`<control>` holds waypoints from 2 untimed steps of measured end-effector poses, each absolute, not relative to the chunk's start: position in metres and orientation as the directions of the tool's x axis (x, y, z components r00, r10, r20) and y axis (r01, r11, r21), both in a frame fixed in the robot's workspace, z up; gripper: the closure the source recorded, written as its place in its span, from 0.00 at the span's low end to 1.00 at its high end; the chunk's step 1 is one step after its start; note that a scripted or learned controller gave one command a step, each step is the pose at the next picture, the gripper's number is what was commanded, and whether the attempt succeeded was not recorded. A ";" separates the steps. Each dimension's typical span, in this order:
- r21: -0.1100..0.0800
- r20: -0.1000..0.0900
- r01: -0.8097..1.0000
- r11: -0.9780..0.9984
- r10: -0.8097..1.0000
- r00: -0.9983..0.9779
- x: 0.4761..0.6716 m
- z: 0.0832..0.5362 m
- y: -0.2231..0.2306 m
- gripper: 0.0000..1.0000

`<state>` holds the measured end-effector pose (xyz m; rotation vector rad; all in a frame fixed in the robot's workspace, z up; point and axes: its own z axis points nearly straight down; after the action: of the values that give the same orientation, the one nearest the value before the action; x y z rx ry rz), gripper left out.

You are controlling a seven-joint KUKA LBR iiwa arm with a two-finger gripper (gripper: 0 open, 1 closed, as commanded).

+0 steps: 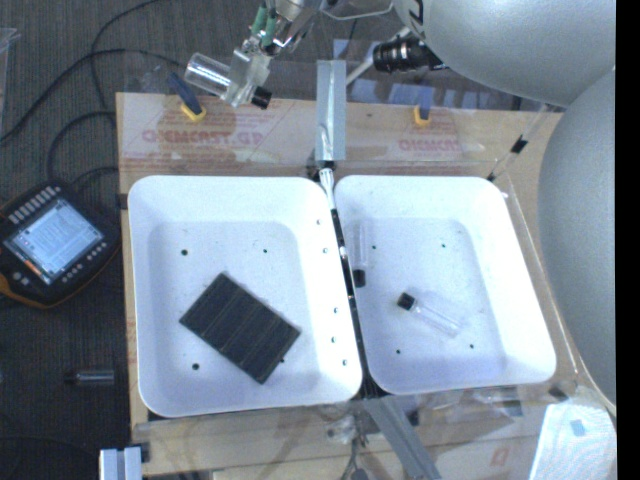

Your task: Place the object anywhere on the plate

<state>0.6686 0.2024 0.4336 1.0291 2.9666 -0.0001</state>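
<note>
The claw (248, 72) is closed on a little clear tube (207, 73) and holds it up high, past the far edge of the left bin (150, 268), so this looks like the carrying step. Next, I think the arm has to bring the tube nearer and down to the dark plate (240, 326), which lies flat in the near part of that bin, and then let go gently so the tube does not roll off. The tube is see-through like glass, lies on its side, and has a small black cap (262, 96) at its right end.
</note>
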 end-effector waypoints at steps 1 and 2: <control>0.000 -0.005 0.620 0.785 0.620 -0.785 0.669 0.443 0.202 1.00; 0.000 -0.008 0.620 0.784 0.620 -0.784 0.670 0.452 0.203 1.00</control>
<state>0.6697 0.2028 0.4525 1.0291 2.9606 -0.0043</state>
